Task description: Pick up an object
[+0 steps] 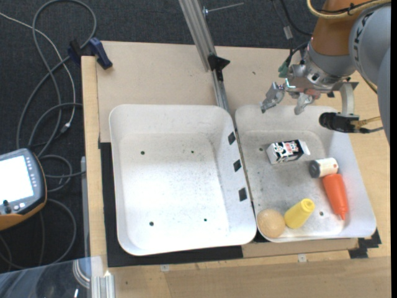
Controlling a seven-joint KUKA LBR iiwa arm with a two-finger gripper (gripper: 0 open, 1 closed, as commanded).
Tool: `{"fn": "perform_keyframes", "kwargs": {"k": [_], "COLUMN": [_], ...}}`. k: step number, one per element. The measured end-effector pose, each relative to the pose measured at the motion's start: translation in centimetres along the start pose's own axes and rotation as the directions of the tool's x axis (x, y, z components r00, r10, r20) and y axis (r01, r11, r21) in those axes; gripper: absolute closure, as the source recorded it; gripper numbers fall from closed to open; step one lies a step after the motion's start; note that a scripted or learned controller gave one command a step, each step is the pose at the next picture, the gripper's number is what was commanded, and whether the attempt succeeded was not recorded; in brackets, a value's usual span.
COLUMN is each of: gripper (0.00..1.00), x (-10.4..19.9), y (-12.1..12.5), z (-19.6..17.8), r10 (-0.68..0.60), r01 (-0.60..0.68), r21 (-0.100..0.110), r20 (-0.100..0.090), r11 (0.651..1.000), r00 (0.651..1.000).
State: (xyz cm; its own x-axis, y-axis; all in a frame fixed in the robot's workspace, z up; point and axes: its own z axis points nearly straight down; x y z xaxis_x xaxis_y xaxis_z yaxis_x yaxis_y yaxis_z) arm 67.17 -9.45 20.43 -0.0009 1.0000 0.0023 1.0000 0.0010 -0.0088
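Note:
My gripper hangs over the far edge of the right bin, fingers spread apart and open, with nothing between them. Below it in that bin lie a small black-and-white carton, a white cylinder touching an orange carrot-shaped toy, a yellow bottle-shaped piece and a tan ball. The carton is the nearest object, a short way toward the camera from the fingertips.
The left bin sits beside the right one, its white floor speckled. A slanted metal rail runs down between the bins. A blue clamp grips the bench's far left corner. Cables and a handheld pendant lie on the floor.

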Motion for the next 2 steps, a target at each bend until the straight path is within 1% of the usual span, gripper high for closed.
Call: {"fn": "perform_keyframes", "kwargs": {"k": [1, 2], "gripper": [0.00, 0.00], "x": [0.0, 0.7], "y": [0.1, -0.6], "z": [-0.4, 5.5], "r10": [-0.001, -0.001], "r01": [0.001, 0.001], "r21": [-0.005, -0.001], "r20": [0.001, 0.001], "r11": [1.000, 1.000], "r00": [1.000, 1.000]}}
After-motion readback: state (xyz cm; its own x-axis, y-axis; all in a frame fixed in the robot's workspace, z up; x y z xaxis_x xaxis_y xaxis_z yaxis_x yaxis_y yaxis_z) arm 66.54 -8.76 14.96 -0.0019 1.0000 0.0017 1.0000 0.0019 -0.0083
